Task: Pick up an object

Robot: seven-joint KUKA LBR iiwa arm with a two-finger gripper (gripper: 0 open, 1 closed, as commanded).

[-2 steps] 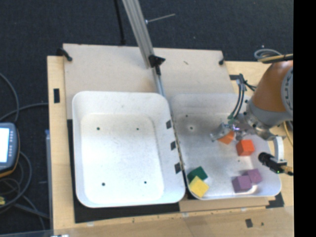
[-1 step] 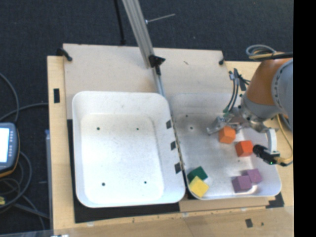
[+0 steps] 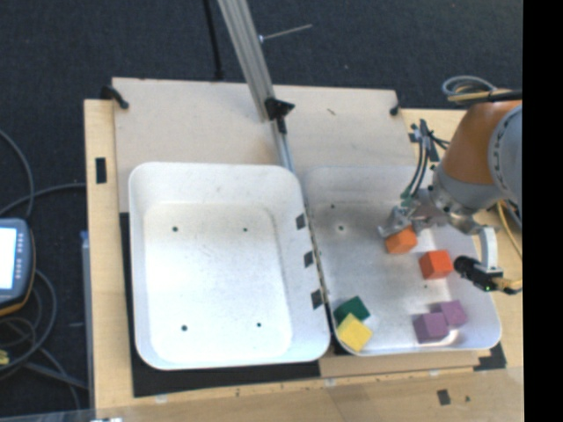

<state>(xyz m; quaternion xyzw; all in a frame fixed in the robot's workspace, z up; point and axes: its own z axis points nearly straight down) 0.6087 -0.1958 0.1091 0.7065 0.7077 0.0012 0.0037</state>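
Observation:
My gripper (image 3: 404,226) hangs low in the right bin (image 3: 352,200), near its upper right part. An orange block (image 3: 401,242) lies directly beneath and against the gripper's tip, partly covered by it. I cannot tell if the block is gripped. A red-orange block (image 3: 435,264) rests just to the lower right of it. Along the bin's front edge lie a green block (image 3: 352,308) and a yellow block (image 3: 354,332), touching each other. Two purple blocks (image 3: 431,326) (image 3: 454,312) sit at the front right.
The left bin (image 3: 149,192) lies beside the right one, their rims meeting at the middle. A slanted metal post (image 3: 251,51) rises behind the bins. Cables trail from the arm's wrist (image 3: 479,161) at the right.

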